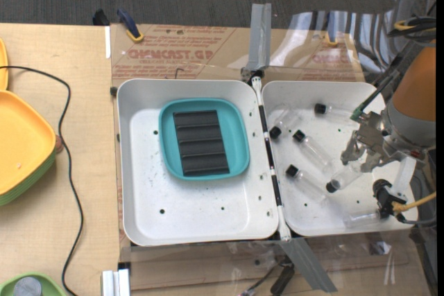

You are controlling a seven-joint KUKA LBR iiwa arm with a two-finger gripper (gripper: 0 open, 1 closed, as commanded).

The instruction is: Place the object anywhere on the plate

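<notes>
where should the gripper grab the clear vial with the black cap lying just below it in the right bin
Probably mid-body on the clear tube, from straight above. The vial lies flat on the floor of the right bin, running diagonally with its black cap at the lower-left end. Fingers should close across its width, square to that long axis, so it cannot roll away. The gripper hangs close above it already.

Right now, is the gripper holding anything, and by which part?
Cannot be told. The gripper sits low in the right white bin among the clear plastic vials with black caps, and a hold is not clear.
</notes>
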